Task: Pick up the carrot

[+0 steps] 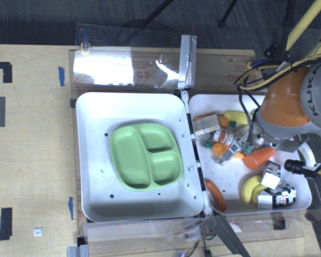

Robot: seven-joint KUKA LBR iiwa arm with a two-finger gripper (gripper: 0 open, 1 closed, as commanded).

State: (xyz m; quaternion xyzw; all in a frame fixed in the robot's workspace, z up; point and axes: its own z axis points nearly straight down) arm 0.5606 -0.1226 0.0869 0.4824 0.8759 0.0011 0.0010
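Carrot (pixel 258 156) in rt bin, banana (pixel 249 188) near; gripper (pixel 245 143) state unclear.

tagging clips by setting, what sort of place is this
Likely a robotics lab test bench, not a kitchen: a grey robot arm reaches over two white bins, one with toy food such as a carrot, on a taped wooden bench.
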